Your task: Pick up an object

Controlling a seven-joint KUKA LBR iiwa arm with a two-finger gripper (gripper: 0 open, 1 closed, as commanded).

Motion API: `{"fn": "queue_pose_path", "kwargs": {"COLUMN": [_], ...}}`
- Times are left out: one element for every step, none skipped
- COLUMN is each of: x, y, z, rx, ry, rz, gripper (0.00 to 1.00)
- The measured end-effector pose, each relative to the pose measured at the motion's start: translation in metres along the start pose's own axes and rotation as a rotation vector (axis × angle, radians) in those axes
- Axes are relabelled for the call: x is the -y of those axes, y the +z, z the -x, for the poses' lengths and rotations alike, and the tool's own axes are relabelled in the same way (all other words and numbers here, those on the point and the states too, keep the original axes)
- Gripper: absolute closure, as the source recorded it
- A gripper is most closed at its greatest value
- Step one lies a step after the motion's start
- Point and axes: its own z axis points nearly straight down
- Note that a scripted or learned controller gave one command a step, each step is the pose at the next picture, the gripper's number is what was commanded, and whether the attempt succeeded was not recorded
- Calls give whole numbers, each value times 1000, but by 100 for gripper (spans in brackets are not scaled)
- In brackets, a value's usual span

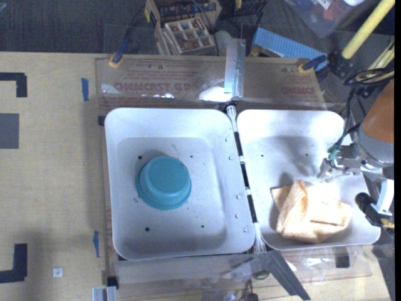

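Colour key. Left bin [125, 137]: plain white, its floor speckled with a few small dark dots. Bowl [164, 181]: uniform teal blue, no pattern. Right bin [282, 130]: plain white, shaded grey near the arm. Cloth [310, 212]: tan to pale orange, with lighter cream patches on its upper folds. Arm [379, 127]: grey, with an orange band above the wrist; gripper [335, 165]: metallic silver and black, with a small green spot. Bench [50, 187]: light wood tone, marked with black angular corner shapes, a grey square and short blue tape strips. Cardboard sheet [163, 83] behind the bins: brown with red printed lettering.
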Motion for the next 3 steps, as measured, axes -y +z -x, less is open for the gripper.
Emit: {"fn": "queue_pose_path", "kwargs": {"x": [0, -11, 40], "y": [0, 26, 37], "z": [0, -5, -47], "rx": [0, -1, -2], "ry": [0, 76, 8], "rz": [0, -3, 9], "gripper": [0, 0, 0]}}
